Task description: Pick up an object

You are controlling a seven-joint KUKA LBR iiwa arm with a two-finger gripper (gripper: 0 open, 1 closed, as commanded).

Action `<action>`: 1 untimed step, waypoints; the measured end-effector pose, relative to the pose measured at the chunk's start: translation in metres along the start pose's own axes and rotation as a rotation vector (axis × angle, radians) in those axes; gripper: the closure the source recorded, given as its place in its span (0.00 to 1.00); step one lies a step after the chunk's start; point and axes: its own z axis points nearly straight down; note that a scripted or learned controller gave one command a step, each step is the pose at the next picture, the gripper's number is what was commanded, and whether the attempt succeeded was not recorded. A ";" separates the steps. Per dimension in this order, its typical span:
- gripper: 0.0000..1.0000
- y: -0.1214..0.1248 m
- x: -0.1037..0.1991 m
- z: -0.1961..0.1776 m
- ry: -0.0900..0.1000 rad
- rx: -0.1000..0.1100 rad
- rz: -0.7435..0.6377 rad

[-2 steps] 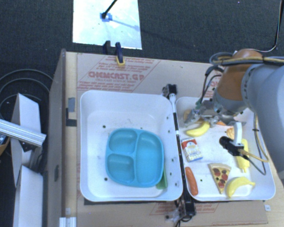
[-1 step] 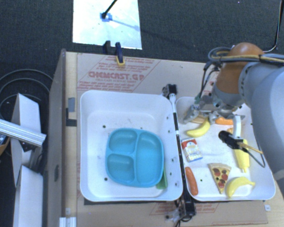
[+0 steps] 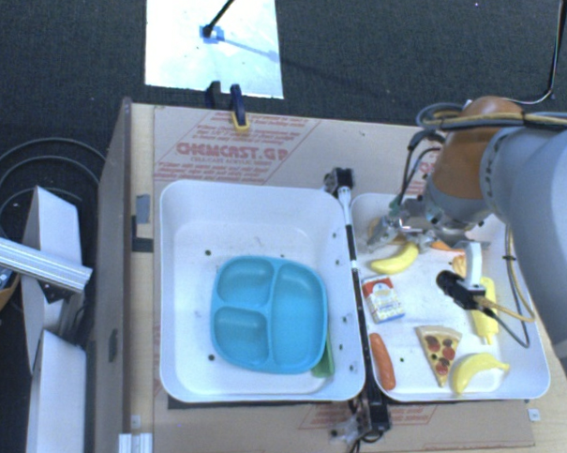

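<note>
In the right bin (image 3: 530, 377), a banana (image 3: 395, 260) lies slanted, its long side going up to the right. The gripper (image 3: 393, 228) hangs just above the banana; I cannot tell its state. There are two bananas, one hot dog (image 3: 382, 359), one pizza slice (image 3: 438, 351) and one corn cob (image 3: 484, 309).
</note>
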 end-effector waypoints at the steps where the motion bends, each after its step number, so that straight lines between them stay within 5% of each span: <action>1: 0.00 0.018 -0.002 0.004 0.008 0.024 0.000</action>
